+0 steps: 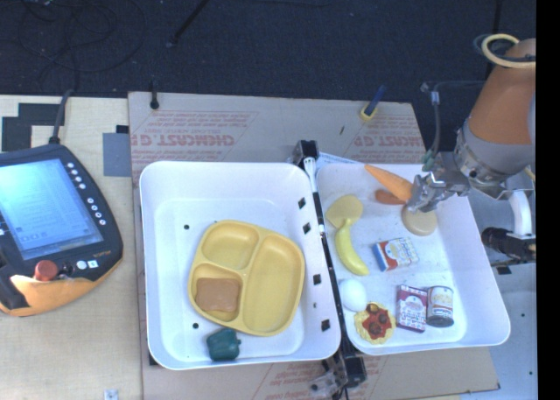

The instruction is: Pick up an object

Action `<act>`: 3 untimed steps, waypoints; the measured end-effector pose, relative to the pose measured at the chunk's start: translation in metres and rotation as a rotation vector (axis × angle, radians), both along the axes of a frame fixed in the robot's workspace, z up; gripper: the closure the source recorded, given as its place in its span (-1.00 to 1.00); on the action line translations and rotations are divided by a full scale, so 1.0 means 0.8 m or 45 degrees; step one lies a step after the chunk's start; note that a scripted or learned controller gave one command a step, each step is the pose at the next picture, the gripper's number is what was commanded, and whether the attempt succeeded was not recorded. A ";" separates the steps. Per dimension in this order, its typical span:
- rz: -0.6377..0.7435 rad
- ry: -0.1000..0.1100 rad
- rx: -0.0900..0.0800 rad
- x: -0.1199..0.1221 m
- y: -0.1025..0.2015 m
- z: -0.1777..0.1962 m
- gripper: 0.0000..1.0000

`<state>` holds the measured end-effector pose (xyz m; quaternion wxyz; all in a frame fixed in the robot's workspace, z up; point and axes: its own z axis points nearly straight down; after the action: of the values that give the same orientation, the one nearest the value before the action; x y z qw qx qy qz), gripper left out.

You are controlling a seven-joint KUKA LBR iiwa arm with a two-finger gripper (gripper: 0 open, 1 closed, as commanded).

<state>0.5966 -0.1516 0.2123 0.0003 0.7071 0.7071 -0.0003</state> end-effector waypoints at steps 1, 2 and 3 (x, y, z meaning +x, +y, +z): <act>-0.001 0.002 0.001 0.049 -0.071 0.000 1.00; 0.001 0.002 0.001 0.049 -0.071 0.000 -1.00; 0.002 -0.007 -0.001 0.062 -0.041 -0.151 -1.00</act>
<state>0.6461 -0.1847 0.0916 0.0027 0.7066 0.7076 0.0014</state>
